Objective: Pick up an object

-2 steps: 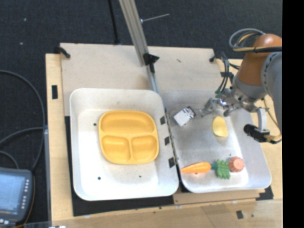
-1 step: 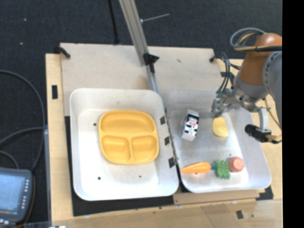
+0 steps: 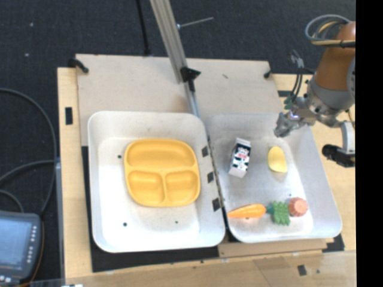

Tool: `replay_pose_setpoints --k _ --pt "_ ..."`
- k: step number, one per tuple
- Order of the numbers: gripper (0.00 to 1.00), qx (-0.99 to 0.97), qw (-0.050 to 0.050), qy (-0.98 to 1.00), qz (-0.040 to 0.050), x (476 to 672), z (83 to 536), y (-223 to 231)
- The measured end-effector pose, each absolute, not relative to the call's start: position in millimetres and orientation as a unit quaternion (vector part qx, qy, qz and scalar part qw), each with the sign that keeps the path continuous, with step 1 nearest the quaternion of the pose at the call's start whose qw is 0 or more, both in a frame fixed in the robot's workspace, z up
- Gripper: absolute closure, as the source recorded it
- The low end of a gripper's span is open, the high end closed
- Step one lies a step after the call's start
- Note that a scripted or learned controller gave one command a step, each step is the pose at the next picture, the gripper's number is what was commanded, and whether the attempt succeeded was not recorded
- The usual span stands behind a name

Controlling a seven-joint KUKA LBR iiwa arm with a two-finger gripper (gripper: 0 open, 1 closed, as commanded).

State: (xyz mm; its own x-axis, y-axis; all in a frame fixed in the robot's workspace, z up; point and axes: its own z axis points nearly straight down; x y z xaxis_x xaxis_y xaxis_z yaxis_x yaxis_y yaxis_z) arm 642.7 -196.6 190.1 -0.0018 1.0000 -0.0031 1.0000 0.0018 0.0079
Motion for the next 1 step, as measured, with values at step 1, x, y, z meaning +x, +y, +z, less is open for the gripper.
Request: replay_pose_setpoints --k 1 --pt "1.0 0.706 0.002 0.708 0.0009 643.5 215.1 -198.2"
